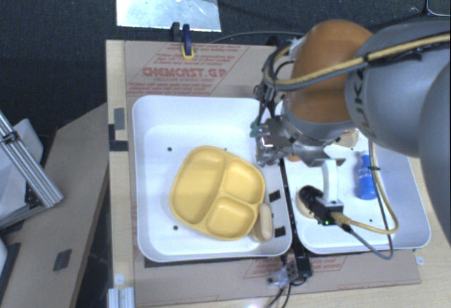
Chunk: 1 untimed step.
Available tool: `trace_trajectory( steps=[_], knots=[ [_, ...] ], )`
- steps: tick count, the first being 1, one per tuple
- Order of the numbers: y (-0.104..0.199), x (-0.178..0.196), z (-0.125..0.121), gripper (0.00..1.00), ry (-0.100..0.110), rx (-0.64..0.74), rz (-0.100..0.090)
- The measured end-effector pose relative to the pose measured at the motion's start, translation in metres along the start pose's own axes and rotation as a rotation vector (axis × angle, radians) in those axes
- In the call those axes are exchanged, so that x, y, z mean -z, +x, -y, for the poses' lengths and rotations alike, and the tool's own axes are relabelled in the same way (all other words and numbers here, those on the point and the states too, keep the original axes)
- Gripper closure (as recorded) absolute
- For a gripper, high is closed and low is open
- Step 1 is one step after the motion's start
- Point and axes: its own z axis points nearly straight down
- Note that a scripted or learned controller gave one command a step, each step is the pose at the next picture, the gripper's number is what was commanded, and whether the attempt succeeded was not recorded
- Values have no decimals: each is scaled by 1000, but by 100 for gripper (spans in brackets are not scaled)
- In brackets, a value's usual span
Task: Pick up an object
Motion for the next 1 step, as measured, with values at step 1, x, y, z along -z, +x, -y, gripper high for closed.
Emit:
trace_trajectory(
  steps=[1],
  knots=[
    [-3,0,-1,0,-1,-6,1]
  ],
)
